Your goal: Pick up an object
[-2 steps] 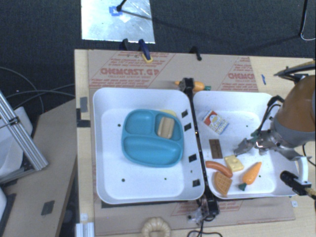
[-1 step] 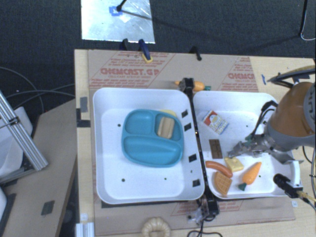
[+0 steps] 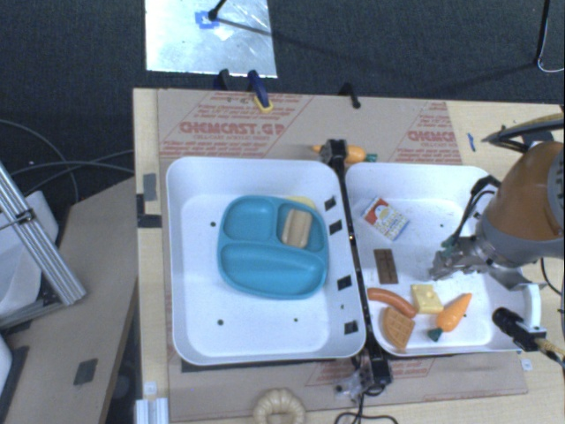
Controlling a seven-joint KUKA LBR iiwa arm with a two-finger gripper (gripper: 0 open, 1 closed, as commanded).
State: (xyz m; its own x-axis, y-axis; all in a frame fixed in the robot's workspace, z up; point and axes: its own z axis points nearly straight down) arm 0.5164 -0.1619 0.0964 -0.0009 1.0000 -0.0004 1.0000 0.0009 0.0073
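gripper (image 3: 448, 263) hung low in right bin (image 3: 441, 203), finger state could not be told | near it: cheese wedge (image 3: 426, 299), toy carrot (image 3: 453, 314), hot dog (image 3: 391, 300), waffle (image 3: 397, 329), brown bar (image 3: 386, 266), small carton (image 3: 386, 218) | left bin (image 3: 190, 237): blue divided plate (image 3: 265, 268) with bread piece (image 3: 297, 229)

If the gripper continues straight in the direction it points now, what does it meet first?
The gripper points left and down into the right bin. Going on, it would probably meet the cheese or bare bin floor beside it first; the brown block lies further left. Depth is unclear from above.
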